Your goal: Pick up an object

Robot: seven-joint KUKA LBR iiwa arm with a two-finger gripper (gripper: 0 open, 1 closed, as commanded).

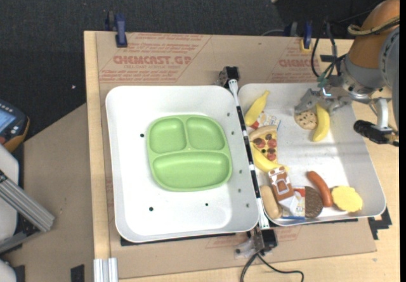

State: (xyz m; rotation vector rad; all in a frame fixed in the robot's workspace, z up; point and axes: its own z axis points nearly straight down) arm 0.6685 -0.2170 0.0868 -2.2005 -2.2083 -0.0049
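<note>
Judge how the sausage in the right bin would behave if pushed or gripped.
The sausage looks smooth and rounded, so it would probably roll sideways when nudged. Its glossy skin might slip from a pinch. It lies close beside the yellow chip, so a push would likely shift that too.

You can read red print on the brown board (190, 52) under the bins. The clearest line, above the left bin, reads "CHEMCAST GP", though the last letters are faint. A smaller line of red print above it is too small to read. Above the right bin you see the same red wording repeated near the top edge, partly hidden and unreadable.
</note>
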